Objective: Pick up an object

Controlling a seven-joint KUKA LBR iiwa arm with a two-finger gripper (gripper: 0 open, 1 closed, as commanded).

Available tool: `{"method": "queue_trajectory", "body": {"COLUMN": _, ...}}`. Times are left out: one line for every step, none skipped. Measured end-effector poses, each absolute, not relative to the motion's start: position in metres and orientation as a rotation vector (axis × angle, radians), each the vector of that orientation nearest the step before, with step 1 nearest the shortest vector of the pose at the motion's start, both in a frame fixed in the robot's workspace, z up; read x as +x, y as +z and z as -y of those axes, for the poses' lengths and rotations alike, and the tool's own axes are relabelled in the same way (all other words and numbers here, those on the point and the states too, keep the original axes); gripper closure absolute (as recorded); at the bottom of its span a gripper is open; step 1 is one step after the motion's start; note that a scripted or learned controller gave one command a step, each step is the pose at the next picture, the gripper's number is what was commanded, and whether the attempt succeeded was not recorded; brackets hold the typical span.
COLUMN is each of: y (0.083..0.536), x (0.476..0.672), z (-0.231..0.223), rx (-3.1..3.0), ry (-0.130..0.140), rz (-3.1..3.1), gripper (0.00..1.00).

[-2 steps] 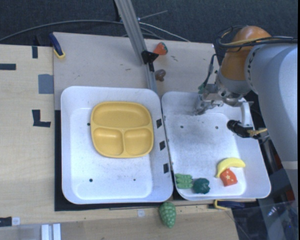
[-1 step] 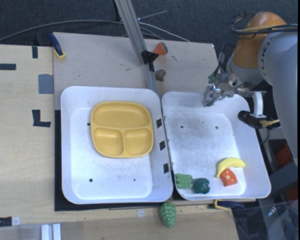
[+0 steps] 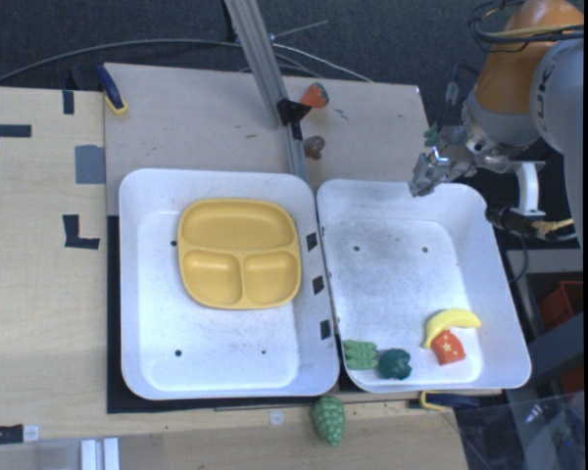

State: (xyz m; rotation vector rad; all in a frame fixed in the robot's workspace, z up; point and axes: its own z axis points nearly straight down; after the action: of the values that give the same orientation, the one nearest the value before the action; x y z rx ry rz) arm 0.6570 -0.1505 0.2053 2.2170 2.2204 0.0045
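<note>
On the worktop (image 3: 206,130) edge nearest the camera, just outside the bins, lies a green knobbly toy (image 3: 328,419), close to the seam where the two bins meet.

The right bin (image 3: 392,272) holds four small pieces, all bunched along its near side. In the near-left corner sit a light green piece (image 3: 360,353) and, touching it on the right, a darker green one (image 3: 395,363). A little farther right, a yellow banana (image 3: 452,322) arches over a red piece (image 3: 449,348), the two touching. The rest of that bin's floor is bare, speckled white.

The left bin (image 3: 142,292) holds one thing: a yellow tray (image 3: 239,253) with three compartments, one long one on the far side and two smaller ones on the near side. It lies flat in the far half of the bin, and its compartments have nothing in them.

Beyond the bins, a grey metal bar (image 3: 260,57) slants across the worktop, with a small orange-red toy (image 3: 316,94) and a brownish one (image 3: 314,147) beside its lower end. A blue and yellow clamp (image 3: 111,90) sits at the far-left corner.

The gripper (image 3: 430,176) hangs over the far rim of the right bin, well apart from the pieces at its near side. Nothing shows between its jaws; whether they are apart or together I cannot tell.
</note>
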Motion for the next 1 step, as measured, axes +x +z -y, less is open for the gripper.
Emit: {"method": "queue_trajectory", "body": {"y": 0.2591, "x": 0.6685, "z": 0.1489, "rx": 2.215, "ry": 0.006, "rz": -2.221, "gripper": 1.00}}
